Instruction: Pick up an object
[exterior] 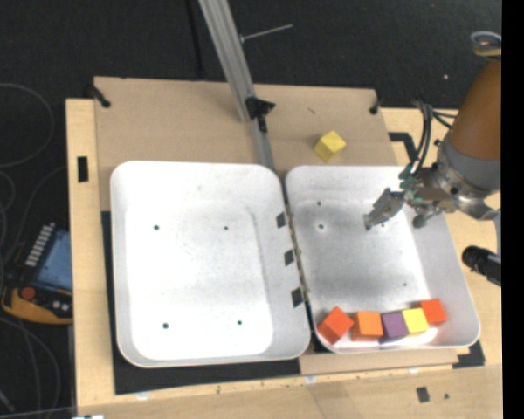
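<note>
The end effector [400,206] hovered spread and empty, well above the right bin's [349,260] packed blocks [383,323], likely to jam against neighbours.

Gripper [400,212] over right bin [354,260], fingers spread and bare, five blocks in a row along the bin's near wall, red [336,323], orange [368,324], purple [393,324], yellow [416,320], red-orange [433,312], yellow cube [330,145] on bench behind bins

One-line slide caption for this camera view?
Claw above the right bin; five blocks along its near wall, a yellow block outside.
</note>
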Motion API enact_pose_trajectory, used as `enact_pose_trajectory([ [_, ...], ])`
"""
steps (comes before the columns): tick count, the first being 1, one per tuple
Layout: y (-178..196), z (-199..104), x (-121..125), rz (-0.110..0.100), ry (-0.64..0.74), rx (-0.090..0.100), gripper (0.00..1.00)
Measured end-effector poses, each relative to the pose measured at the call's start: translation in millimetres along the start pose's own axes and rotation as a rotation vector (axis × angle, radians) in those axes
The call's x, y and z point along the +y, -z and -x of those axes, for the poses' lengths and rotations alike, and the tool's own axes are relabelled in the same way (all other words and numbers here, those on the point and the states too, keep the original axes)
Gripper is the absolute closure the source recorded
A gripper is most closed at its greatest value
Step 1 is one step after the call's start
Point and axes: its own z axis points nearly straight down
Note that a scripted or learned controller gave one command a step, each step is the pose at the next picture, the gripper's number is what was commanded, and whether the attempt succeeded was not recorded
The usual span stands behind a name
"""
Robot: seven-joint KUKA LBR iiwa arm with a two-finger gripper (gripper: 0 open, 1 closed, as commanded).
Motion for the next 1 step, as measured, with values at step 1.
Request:
enact_pose_trajectory([
  [1,-50.5,7.9,18.5,-0.005,-0.005,-0.002,0.00],
])
